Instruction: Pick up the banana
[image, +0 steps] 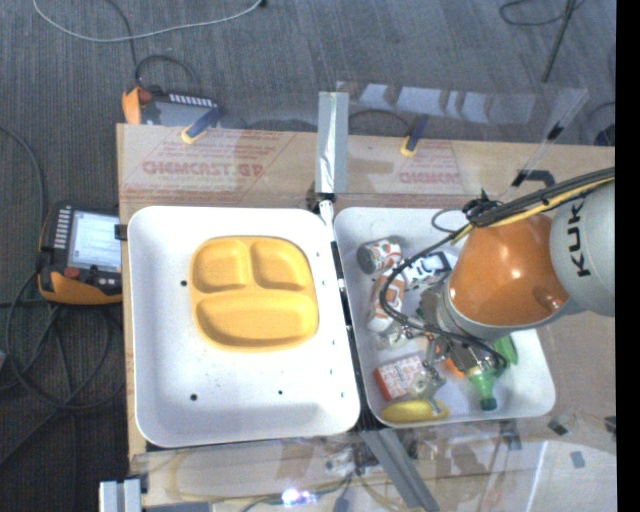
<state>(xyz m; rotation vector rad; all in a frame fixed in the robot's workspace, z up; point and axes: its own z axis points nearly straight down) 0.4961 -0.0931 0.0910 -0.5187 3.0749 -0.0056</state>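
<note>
The banana (412, 410) is small and yellow and lies flat by the front wall of the right bin (545, 400). My gripper (441, 358) hangs under the orange wrist band (500, 277), low over the bin's middle, just behind and slightly right of the banana. The wrist and its cables cover much of it. The banana lies apart from the gripper, with nothing gripping it.
Beside the banana sit a red and white packet (400, 376) and a green bottle (487, 391). A small can (378, 255) lies at the bin's back left, with other clutter under the wrist. The left bin (160, 400) holds a yellow divided tray (255, 292).
</note>
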